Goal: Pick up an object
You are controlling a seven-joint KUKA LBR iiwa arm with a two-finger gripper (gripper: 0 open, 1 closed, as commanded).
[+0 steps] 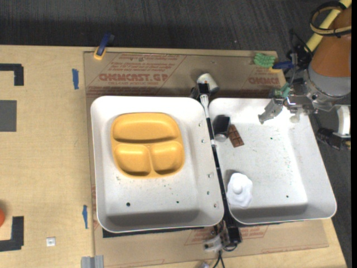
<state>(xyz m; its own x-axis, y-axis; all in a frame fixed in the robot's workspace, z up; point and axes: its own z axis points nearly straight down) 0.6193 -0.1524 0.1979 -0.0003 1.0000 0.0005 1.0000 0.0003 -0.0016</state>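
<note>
Objects lie well apart in the right bin (312, 166), so we advise descending squarely over one; hand (271, 111) state we cannot tell.

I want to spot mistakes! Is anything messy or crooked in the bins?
Nothing is spilled or broken. The yellow tray sits slightly turned in the left bin, and the brown block lies at a slant in the right bin.
</note>
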